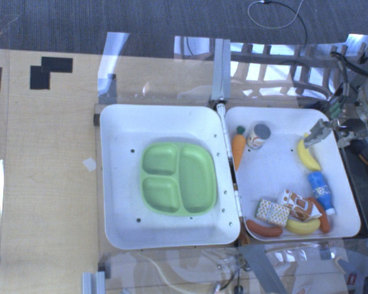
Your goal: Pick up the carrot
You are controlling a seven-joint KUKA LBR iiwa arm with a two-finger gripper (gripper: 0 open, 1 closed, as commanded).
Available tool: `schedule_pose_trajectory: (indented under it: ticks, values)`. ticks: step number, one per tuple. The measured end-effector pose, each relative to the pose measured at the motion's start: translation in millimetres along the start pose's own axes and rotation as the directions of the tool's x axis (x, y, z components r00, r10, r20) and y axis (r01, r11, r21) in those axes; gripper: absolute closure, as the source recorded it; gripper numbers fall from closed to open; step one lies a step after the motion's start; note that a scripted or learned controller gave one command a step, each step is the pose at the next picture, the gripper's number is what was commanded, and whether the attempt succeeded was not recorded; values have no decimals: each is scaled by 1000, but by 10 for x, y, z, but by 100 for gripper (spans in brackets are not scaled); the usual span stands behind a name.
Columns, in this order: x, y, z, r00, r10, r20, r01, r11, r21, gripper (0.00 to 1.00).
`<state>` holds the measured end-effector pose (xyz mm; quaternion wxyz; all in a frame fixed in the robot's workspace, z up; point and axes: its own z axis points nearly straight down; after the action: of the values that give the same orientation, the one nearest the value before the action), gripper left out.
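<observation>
So, reading across from left to right:

Table: the pale wooden table (43, 182) is bare on the far left, with black marks near its back edge.

Left bin: the shallow white plastic left bin (119, 164) carries a light green three-compartment plate (179, 177) near its middle, with open white floor all round it.

Carrot: the small orange carrot with a green top (238, 150) lies flat in the shallow white right bin (276, 164), lengthwise along that bin's left wall and just beside it, green end toward the back. Nothing has lifted it; my task is not yet begun as far as I can see.

Neighbours: a small round can with a grey lid (257, 135) sits just beside the carrot's top end. The floor to the carrot's right and front is open.

Far clutter: a yellow banana (307, 154), a blue bottle (320, 192), some snack packets (286, 209) and a red sausage (264, 228) lie well apart from the carrot.

My gripper: my gripper (318, 131) hangs over the right bin's back right corner, near the banana, holding nothing; I cannot tell how wide it stands.

Left to do: cross the bin leftward, descend, grasp, lift.

Risk, I judge: the wall crowds one side of the carrot, and the can crowds its top.
</observation>
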<state>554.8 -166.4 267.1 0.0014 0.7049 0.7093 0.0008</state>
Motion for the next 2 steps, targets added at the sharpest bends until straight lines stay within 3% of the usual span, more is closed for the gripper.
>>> schedule_pose_trajectory:
  ticks: [1, 2]
  values:
    - [755, 95, 1430, 1000, 2, -1, -2, 1000, 2, 0]
    - [757, 117, 1310, 1000, 2, -1, -2, 1000, -5, 100]
